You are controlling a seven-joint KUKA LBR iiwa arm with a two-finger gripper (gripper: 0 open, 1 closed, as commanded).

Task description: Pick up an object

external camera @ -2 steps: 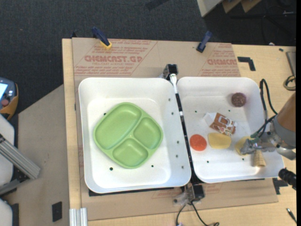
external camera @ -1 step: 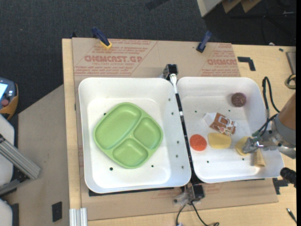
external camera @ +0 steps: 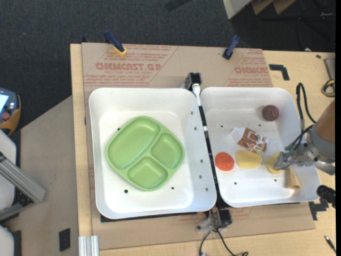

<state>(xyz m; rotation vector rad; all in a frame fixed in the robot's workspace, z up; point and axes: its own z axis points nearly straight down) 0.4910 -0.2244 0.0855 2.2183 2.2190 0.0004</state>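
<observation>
The right bin [external camera: 250, 97] holds several small objects: a dark purple ball [external camera: 270, 112] at the back, a brown and white snack packet [external camera: 252, 141], an orange-red round piece [external camera: 224, 161], and a pale yellow block [external camera: 249, 159]. A second yellow piece [external camera: 274, 165] lies partly under my gripper [external camera: 288, 161], which hangs low over the bin's right side. A tan stick-shaped piece [external camera: 292, 179] lies just below the gripper. Nothing is visibly held.
The left bin [external camera: 101, 143] carries a green divided plate [external camera: 145, 152]. Black clips [external camera: 193, 81] join the bins at the middle seam. Cables [external camera: 301, 103] run along the right bin's far edge, near the arm [external camera: 326, 137].
</observation>
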